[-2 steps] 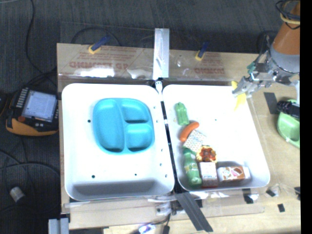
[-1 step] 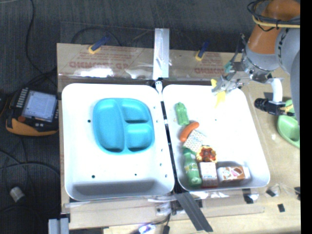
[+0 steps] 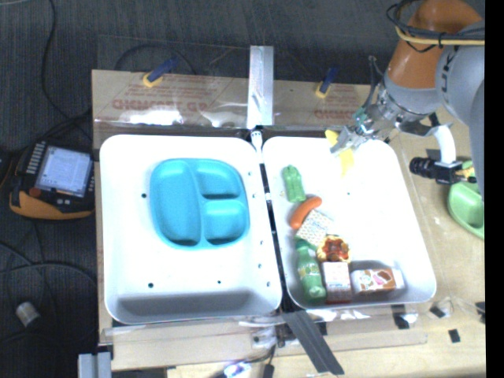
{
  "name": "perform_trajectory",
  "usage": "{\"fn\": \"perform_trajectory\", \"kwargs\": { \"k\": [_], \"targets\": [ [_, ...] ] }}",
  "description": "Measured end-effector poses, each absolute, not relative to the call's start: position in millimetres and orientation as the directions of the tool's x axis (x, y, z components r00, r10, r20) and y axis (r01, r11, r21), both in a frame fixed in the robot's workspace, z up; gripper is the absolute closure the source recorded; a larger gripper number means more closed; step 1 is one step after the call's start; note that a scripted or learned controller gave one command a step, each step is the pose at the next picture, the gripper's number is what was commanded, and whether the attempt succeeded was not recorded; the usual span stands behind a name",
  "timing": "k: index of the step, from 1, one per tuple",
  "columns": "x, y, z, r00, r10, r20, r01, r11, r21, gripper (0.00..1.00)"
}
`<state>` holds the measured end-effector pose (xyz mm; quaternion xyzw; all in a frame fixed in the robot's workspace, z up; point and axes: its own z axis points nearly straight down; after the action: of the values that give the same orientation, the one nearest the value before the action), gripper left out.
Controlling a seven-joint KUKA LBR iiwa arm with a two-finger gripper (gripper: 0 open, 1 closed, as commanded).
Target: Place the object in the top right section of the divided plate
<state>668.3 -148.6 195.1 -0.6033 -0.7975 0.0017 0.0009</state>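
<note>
Camera view: we see the hand [image 3: 352, 135] at the far edge of the right bin [image 3: 409, 211], closed on a small yellow object [image 3: 345, 154]. The divided plate [image 3: 199, 201] lies to its left (other bin), top right section [image 3: 219, 179] free.

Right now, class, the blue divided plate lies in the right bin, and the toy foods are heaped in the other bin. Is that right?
Not quite. The camera view shows the blue divided plate in the left bin, not the right one. The toy foods, such as the orange sausage and green bottle, are indeed heaped in the other bin, the right bin.
</note>
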Motion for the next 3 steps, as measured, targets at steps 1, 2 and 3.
{"fn": "perform_trajectory", "kwargs": {
  "k": [1,2,3],
  "targets": [
    [648.0,-100,188,-0.406,0.914,0.001,0.914,0.406,-0.003,1.00],
    [618.9,-52,182,-0.584,0.811,0.003,0.811,0.584,-0.002,1.00],
    [579.3,-5,182,-0.675,0.737,0.003,0.737,0.675,-0.002,1.00]
  ]
}}
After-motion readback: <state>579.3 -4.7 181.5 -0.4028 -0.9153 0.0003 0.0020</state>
